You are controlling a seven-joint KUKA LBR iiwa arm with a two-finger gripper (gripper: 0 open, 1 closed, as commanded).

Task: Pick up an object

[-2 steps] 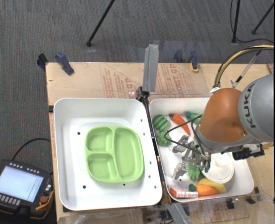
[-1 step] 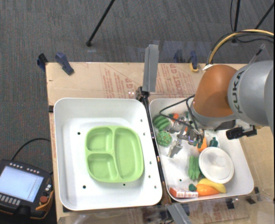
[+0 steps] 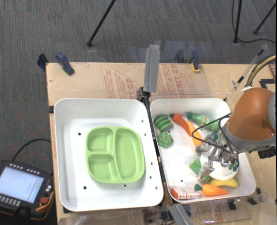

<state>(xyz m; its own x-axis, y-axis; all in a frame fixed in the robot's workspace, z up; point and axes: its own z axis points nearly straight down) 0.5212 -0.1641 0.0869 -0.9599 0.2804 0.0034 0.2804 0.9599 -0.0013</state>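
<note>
Cardboard covers the counter (image 3: 105, 81), and on it we see two shallow white bins side by side. The left bin (image 3: 65, 121) carries a light green divided plate (image 3: 115, 154) lying flat near its middle. The right bin (image 3: 213, 102) holds a scatter of toy food. Over its right half we see the arm (image 3: 251, 118), its orange band bulking above the wrist, with cables trailing off behind it.

The hand (image 3: 211, 168) hangs low over the bin's lower right part, just beside a white rounded object (image 3: 223, 174); we cannot tell whether its fingers are spread or closed, since the metal parts blur together there, and we see nothing between them.

Among the smaller things, an orange carrot (image 3: 180, 122) lies tilted near the top middle of the bin, with a green ridged vegetable (image 3: 163, 123) to its left and a round green piece (image 3: 165, 139) below that. A yellow banana (image 3: 224, 183) touches the white object's lower edge. Another carrot (image 3: 212, 190) lies along the bottom wall, next to a small pink and white block (image 3: 185, 193).
</note>
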